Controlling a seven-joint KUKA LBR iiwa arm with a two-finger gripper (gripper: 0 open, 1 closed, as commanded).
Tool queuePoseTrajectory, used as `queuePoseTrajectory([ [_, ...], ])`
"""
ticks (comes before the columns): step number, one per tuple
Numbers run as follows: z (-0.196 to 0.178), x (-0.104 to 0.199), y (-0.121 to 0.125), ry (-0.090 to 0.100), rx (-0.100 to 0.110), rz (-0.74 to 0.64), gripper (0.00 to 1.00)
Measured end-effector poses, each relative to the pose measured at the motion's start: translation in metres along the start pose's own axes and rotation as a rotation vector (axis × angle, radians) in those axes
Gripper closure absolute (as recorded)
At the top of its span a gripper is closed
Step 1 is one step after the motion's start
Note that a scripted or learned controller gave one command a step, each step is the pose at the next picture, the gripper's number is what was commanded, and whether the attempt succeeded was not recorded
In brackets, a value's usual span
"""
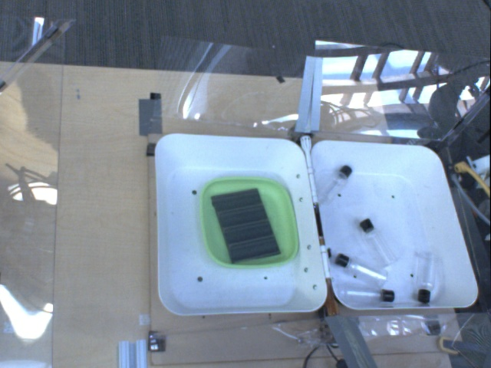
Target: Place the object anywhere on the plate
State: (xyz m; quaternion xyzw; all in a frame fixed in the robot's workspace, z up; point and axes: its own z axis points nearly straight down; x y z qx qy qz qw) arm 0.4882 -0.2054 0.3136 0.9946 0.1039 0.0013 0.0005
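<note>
Dark grey and ribbed, the slab (245,225) is what I'd call the task's thing, and it's lying flat in the middle of the green plate (210,205), turned a bit off square from the plate's edges. So going by how things sit, the placing looks done to me, unless you actually meant one of the vials.

Handling-wise, my guess is the slab is stiff and light-ish, maybe rubber or foam, and the ridges should give decent friction. It's low and wide though, so you'd want to pinch it across the narrow side, at the long edges, not the flat top. It shouldn't be fragile.

The plate sits in the left bin (176,205), roughly centred, with white floor showing all round it.

The right bin (430,205) has the clear vials with black caps: one near the top left (345,172), one mid-bin (366,225), one by the left wall (341,260) and two at the bottom (387,295) (423,295). Those I'd expect to be light, slick and prone to rolling, and they're hard to make out against the white. If you go for one, take it across the body near the cap.

Both bins sit touching side by side on the wooden surface (100,205).

As for the hand, I honestly can't tell from this shot whether it's apart or together, so don't assume it's carrying anything.
</note>
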Motion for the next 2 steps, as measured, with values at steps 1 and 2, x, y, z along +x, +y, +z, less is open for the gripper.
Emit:
queuePoseTrajectory([
  [1,-0.058,0.001,0.001,0.007,-0.006,0.0,0.0],
  [2,-0.007,0.0,0.0,-0.001,0.0,0.003,0.0],
])
